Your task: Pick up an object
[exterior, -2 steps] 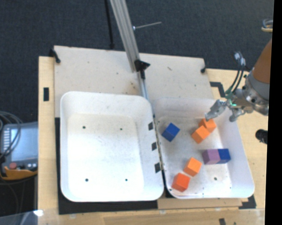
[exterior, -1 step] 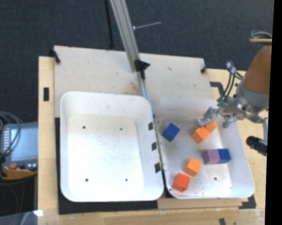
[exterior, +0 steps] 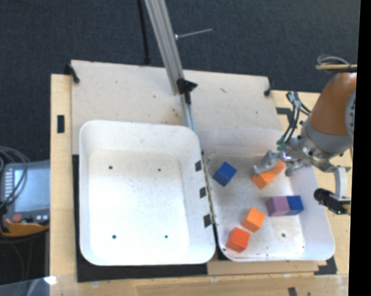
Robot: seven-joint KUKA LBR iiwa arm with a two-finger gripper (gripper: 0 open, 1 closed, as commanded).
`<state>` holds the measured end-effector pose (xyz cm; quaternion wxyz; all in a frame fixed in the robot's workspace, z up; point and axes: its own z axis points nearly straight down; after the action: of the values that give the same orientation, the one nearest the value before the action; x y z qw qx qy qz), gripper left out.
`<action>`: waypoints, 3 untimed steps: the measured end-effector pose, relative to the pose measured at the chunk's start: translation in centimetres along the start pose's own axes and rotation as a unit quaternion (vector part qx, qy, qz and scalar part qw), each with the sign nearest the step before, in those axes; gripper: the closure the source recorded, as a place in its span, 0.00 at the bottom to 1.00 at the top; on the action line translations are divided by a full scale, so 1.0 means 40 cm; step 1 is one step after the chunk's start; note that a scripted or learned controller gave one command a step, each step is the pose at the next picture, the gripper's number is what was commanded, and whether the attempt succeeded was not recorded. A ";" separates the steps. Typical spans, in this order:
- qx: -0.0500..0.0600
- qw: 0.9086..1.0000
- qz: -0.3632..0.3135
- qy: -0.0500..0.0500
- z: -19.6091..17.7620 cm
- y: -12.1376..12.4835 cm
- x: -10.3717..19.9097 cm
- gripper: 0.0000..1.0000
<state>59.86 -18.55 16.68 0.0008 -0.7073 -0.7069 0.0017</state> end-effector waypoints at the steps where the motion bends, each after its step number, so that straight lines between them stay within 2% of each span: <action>1: 0.001 1.000 0.001 0.000 0.156 -0.005 -0.010 0.00; 2: -0.004 1.000 0.003 0.000 0.117 0.001 -0.014 1.00; 3: -0.005 1.000 0.002 -0.001 -0.027 0.019 -0.038 1.00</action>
<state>60.62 -20.09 17.75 -0.0038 -0.7085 -0.7057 -0.0015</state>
